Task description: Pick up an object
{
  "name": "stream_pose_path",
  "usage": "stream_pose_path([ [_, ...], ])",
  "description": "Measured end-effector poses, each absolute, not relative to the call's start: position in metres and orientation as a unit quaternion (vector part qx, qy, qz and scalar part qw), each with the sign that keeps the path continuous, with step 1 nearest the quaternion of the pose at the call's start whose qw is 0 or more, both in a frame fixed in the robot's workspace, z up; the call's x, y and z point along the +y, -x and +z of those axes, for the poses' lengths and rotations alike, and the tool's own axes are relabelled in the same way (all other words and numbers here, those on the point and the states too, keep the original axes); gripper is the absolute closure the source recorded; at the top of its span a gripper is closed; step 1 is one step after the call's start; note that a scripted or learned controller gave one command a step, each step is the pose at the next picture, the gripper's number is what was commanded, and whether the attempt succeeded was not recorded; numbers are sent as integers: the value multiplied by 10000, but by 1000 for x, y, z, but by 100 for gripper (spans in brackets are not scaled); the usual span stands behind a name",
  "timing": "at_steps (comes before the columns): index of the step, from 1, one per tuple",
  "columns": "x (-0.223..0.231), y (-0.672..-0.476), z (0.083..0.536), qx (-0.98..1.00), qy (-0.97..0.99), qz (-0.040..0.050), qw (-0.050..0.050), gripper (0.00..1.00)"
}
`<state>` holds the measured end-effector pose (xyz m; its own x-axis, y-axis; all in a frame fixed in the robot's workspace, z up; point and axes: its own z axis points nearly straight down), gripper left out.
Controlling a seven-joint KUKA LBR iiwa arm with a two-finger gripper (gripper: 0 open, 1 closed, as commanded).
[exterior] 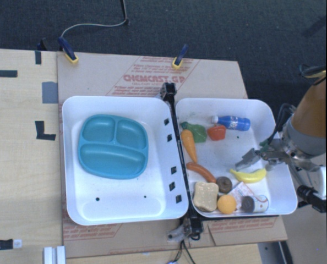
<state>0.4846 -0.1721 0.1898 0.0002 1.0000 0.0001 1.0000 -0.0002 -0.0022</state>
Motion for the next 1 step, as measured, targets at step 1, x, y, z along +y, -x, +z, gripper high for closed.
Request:
stream_pose_path([
  [1,-102,-484,86,-7075,7067,-11,4,0],
])
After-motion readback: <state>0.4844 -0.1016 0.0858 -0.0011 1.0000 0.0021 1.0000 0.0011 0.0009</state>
